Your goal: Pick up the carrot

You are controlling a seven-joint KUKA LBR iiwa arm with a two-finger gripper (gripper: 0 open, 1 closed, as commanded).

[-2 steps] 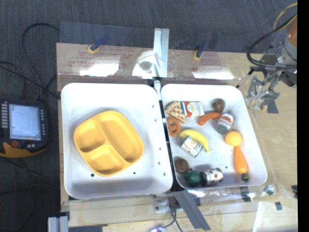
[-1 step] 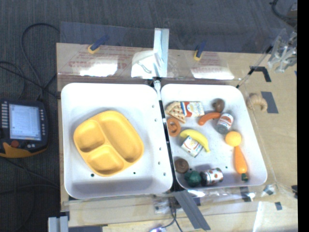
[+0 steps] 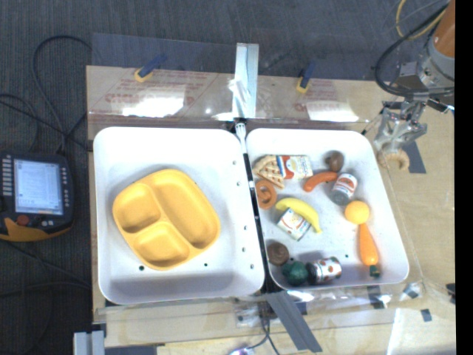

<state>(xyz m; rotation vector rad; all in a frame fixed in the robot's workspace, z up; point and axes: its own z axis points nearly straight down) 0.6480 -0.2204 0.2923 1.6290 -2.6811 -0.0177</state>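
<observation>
Beyond the right bin (image 3: 384,198), the tool (image 3: 397,135) hangs part-open, empty, off the carrot (image 3: 367,245).

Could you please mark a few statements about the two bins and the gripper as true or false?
1. The carrot lies in the right bin. True.
2. The gripper is down inside the right bin, at the carrot. False: it is outside the bin, beyond its upper right corner, apart from the carrot.
3. The yellow divided tray sits in the left bin. True.
4. The carrot lies on the yellow divided tray. False: it lies on the floor of the right bin, near its right wall.
5. A lemon sits just above the carrot in the camera view. True.
</observation>
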